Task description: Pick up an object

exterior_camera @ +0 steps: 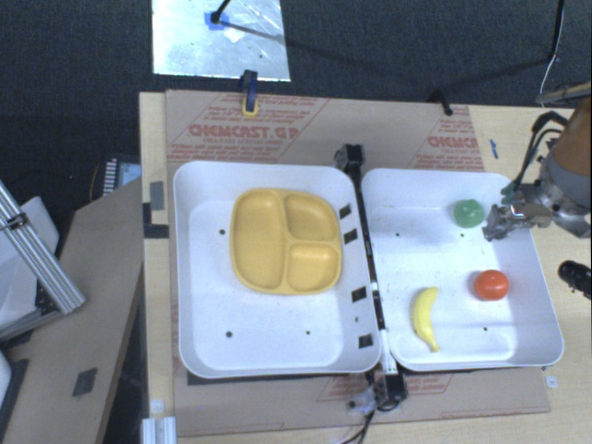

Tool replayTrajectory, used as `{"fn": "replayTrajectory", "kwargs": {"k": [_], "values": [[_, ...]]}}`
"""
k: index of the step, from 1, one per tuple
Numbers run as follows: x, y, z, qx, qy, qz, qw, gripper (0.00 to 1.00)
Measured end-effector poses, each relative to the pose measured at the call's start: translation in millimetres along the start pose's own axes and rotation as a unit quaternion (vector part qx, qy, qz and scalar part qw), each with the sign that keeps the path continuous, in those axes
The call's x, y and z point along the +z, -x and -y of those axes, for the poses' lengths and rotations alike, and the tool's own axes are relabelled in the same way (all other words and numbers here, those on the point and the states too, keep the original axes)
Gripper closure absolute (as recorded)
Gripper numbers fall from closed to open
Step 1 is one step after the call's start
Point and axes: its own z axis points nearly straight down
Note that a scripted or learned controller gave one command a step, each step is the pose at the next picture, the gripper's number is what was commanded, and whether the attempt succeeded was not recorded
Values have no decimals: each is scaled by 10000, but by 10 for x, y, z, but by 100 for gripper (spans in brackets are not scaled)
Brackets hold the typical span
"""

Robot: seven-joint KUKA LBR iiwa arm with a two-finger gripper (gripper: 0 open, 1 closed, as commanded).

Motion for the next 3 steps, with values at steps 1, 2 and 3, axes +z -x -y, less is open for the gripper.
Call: {"fn": "replayTrajectory", "kwargs": {"k": [1,2,3], "values": [[-432,4,-16,-16,6,2,10000,100],[-375,-602,-127,-36,-9,-8,10000,100],[-457,-1101,-293,-39,-8,-12,10000,100]]}}
